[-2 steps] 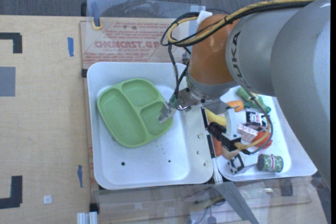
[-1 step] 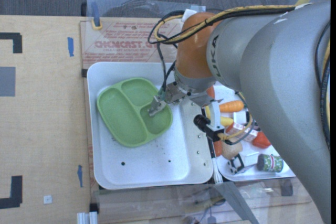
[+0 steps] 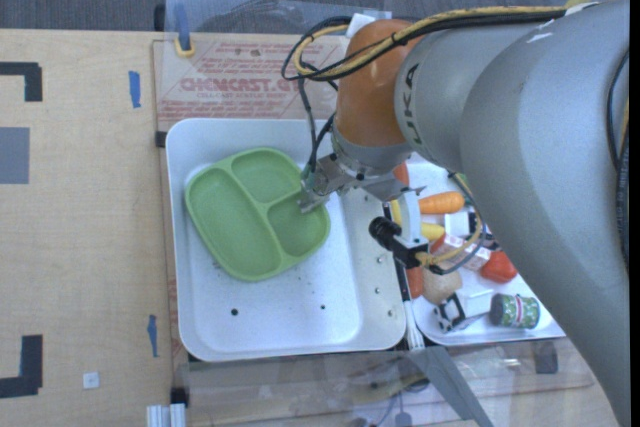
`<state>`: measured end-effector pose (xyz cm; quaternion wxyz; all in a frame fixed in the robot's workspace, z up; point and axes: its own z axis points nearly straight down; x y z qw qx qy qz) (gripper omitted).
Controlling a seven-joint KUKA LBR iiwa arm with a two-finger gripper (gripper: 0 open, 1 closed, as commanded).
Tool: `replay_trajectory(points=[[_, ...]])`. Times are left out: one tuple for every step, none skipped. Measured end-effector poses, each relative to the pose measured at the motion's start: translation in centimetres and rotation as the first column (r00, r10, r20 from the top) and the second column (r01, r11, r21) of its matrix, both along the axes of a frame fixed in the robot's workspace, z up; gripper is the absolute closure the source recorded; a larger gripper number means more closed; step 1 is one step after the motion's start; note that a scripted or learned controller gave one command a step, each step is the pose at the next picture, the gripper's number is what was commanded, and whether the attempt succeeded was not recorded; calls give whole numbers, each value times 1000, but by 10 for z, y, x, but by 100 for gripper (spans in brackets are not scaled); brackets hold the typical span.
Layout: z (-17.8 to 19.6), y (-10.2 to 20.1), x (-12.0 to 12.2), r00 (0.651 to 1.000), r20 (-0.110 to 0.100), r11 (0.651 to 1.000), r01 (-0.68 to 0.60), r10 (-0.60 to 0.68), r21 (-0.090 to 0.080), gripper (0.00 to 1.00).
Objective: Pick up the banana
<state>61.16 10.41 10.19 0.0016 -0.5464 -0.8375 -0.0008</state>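
Observation:
The banana (image 3: 410, 213) is a yellow piece lying in the right bin (image 3: 500, 333), partly hidden among other toy food and by the arm. My gripper (image 3: 313, 194) hangs over the left bin (image 3: 260, 335), at the right rim of a green divided plate (image 3: 250, 215). It is well to the left of the banana. I see nothing held in it.
An orange carrot (image 3: 442, 203), a red piece (image 3: 498, 266), a beige lump (image 3: 440, 286), a black clip (image 3: 450, 311) and a green-lidded jar (image 3: 516, 311) crowd the right bin. The big grey arm covers that bin's far and right parts.

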Motion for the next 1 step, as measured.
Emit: replay_trajectory(points=[[-6, 2, 37, 983, -8, 983, 183, -183, 2, 100]])
